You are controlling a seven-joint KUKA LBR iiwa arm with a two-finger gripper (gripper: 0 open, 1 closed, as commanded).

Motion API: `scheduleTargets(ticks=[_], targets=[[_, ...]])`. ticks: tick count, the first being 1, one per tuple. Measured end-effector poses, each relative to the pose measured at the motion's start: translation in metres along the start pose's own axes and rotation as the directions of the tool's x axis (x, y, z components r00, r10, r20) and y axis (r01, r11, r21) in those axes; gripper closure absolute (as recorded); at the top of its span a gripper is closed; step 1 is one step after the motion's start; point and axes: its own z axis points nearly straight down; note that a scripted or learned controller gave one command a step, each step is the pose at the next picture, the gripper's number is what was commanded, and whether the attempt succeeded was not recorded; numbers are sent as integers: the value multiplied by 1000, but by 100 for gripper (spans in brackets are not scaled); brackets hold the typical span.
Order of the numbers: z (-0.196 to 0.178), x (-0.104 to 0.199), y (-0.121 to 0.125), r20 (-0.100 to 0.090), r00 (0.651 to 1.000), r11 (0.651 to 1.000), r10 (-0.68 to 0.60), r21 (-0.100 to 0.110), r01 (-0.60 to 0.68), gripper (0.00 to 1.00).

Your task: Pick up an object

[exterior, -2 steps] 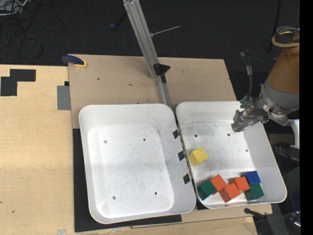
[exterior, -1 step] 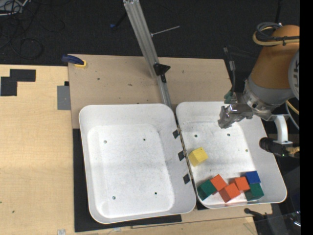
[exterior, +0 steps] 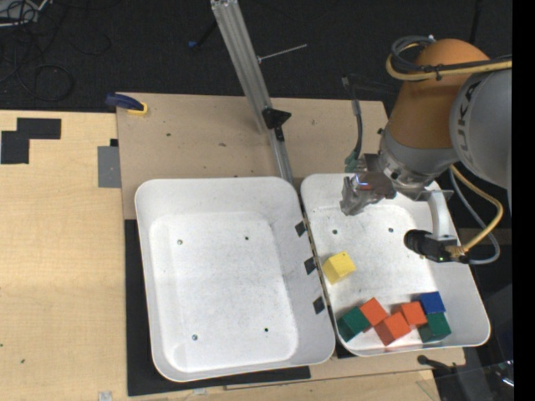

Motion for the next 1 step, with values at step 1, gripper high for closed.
scheduleTargets(ticks=[1], targets=[[-8,46,16,0,1000,1000,1,-2,-1,100]])
